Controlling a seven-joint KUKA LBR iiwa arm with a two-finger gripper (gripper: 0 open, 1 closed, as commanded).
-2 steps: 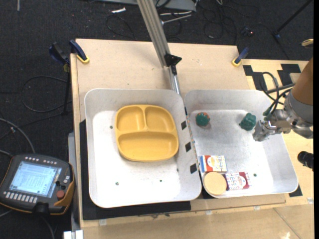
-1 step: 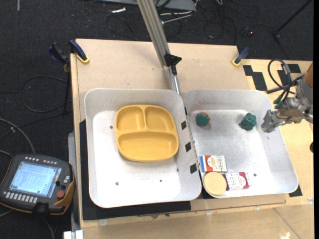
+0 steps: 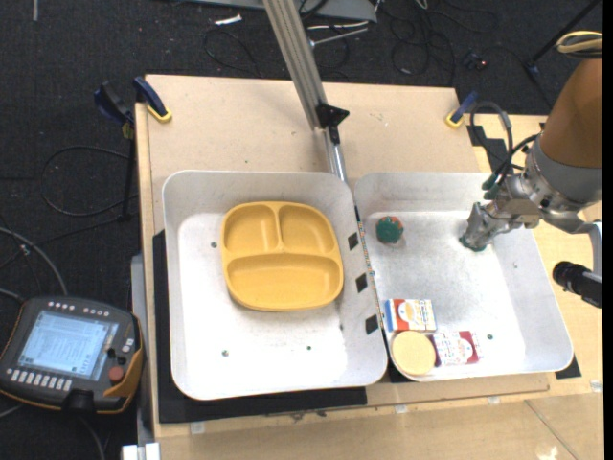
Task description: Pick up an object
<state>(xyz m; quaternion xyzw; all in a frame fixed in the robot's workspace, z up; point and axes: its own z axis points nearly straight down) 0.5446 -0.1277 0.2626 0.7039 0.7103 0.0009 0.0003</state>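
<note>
Nearest us, a teach pendant [image 3: 67, 353] lies on the floor beside the bench [image 3: 239, 123]. On the bench we see two white bins. The left bin [image 3: 192, 257] holds a yellow divided tray [image 3: 283, 255]. The right bin [image 3: 517, 295] holds a round cream lid [image 3: 414, 353], a red-and-white carton [image 3: 454, 349], an orange-and-white carton [image 3: 409, 313] and a small green ball [image 3: 389, 229]. The pincer [image 3: 476, 239] touches down in the right bin, well right of the ball, gripping nothing we can see; we cannot tell its spread.

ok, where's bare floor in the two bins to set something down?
Left white bin: open strip along the near edge and left of the yellow divided plastic tray. Right white bin: bare middle between the green ball, the end effector and the near-left cluster of small carton, round beige lid and red-white packet. That corner is crowded.
</note>
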